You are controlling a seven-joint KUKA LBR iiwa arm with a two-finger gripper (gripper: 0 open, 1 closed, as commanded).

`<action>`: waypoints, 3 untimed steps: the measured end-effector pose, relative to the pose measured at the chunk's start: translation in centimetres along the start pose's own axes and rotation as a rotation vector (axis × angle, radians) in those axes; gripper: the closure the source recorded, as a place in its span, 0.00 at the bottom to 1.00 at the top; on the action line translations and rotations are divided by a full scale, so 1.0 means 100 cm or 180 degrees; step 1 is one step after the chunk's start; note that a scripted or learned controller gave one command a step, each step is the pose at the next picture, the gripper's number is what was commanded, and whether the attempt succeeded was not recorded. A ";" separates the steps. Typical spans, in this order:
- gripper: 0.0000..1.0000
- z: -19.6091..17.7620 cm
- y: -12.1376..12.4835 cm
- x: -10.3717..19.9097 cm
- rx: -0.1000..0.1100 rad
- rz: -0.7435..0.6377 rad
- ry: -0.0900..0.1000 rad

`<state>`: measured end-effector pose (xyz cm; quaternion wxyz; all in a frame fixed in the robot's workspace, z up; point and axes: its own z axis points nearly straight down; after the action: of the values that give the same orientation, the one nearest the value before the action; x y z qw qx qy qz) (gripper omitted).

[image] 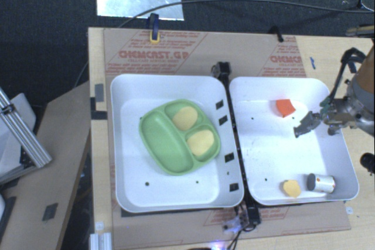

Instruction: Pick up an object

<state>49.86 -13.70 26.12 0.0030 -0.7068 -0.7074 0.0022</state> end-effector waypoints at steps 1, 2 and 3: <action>0.00 -0.004 0.002 0.000 -0.0031 -0.0008 -0.0006; 0.00 0.039 0.006 0.006 -0.0016 -0.0003 0.0000; 0.00 0.102 0.009 0.009 -0.0008 -0.0002 0.0002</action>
<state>50.67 -12.77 15.95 0.0023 -0.7065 -0.7077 0.0011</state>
